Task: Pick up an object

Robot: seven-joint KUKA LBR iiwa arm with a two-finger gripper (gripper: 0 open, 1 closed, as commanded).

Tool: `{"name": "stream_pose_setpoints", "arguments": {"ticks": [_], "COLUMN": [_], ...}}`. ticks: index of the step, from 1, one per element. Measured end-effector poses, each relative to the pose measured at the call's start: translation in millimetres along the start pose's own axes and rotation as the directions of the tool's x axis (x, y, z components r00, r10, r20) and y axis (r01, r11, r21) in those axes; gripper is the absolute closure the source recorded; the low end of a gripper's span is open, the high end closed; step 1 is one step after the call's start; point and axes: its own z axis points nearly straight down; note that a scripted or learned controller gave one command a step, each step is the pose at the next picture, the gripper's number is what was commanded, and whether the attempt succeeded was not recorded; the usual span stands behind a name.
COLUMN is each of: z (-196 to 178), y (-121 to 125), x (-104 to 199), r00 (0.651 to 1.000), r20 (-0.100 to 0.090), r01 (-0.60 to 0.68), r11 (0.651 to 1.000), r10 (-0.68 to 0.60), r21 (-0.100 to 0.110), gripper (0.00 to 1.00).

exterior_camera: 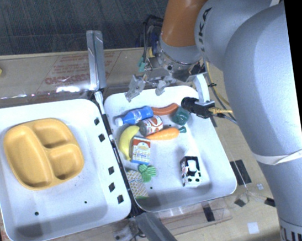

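The right bin [218,183] holds a black-and-white carton [190,171] near its front, standing apart from the rest. Left of it, by the divider, lie a green toy [146,171] and a patterned packet [136,185]. Farther back sit a small juice box [140,150] against a banana [127,139], then a carrot [163,135], a red-and-white can [152,125], a teal cup [181,116], a sausage [164,109] and a blue bottle [136,115]. In the left bin [20,224] rests a yellow divided tray [44,153]. At the far rim of the right bin the gripper [147,86] hovers with its fingers spread and nothing between them, above and just beyond the bottle.
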Motion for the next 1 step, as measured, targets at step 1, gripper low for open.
{"name": "stream_pose_setpoints", "arguments": {"ticks": [1], "z": [116.9], "y": [-1.3], "x": [-30.8], "r00": [1.000], "r20": [0.000], "r01": [0.027], "r11": [1.000], "r10": [-0.027], "r21": [-0.005], "gripper": [0.00]}}
